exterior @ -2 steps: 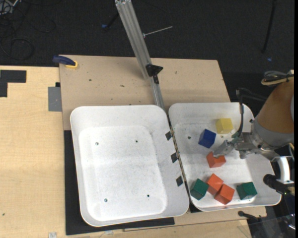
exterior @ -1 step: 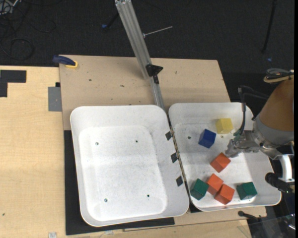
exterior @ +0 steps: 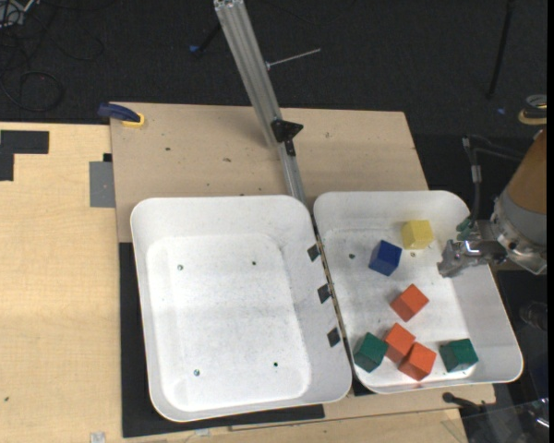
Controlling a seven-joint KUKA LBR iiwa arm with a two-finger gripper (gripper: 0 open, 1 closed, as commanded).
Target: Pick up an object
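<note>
A single fixed camera looks down at a slant from above the front of the surface (exterior: 258, 146). It stands far enough back that the left bin (exterior: 157, 220) and right bin (exterior: 499, 330) fill the lower frame, with dark floor along the top.

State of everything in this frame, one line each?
Gripper: above right bin's right side, nothing visibly held.
Yellow cube: loose in right bin.
Blue cube: loose, apart from the others.
Orange cubes: one alone; two touching near the front.
Green cubes: both resting near front edge.
Left bin: upright on bench.
</note>
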